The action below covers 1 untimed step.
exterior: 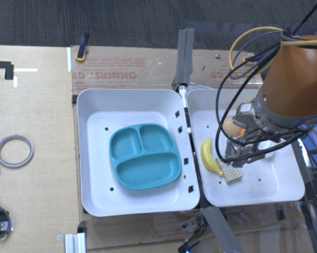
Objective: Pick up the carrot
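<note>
Small orange carrot (241,132), only a sliver visible, sits in the right shallow white plastic bin (264,191), tucked right against the upper left of the gripper (237,154) and partly hidden by the grey arm with the orange band (295,80). Cannot tell whether carrot touches the gripper or just lies beside it. A pale tan rounded object (229,125) sits just above-left of the carrot, identity unclear. Gripper is low in the bin, under black cables; cannot tell whether it is apart or together. Yellow curved banana (209,156) lies just left of the gripper, a speckled beige sponge-like piece (232,174) just below it, touching the banana's lower end. Further left, the left white bin (87,157) holds a teal three-compartment plastic plate (146,156). On the table (37,204) far left, a grey tape ring (13,151).
</note>
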Available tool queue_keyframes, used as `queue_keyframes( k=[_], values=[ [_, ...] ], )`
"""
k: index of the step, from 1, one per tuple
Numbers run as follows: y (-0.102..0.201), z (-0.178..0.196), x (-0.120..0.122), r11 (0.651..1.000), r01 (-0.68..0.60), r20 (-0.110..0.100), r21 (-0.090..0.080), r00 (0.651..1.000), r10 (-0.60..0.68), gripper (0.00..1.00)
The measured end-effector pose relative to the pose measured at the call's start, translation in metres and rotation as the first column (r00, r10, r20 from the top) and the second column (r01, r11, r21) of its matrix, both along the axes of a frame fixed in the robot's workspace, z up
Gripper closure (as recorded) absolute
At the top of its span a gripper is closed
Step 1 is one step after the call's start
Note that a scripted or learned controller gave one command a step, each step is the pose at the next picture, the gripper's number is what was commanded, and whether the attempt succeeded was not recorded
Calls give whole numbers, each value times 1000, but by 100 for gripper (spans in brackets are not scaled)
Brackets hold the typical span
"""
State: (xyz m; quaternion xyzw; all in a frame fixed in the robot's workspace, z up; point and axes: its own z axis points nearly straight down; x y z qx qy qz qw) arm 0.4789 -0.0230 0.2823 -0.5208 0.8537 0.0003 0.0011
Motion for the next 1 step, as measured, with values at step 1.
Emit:
queue_keyframes(
  k=[1],
  values=[
    [35, -41, 94, 996, -92, 1, 0, 996, 92, 100]
  ],
)
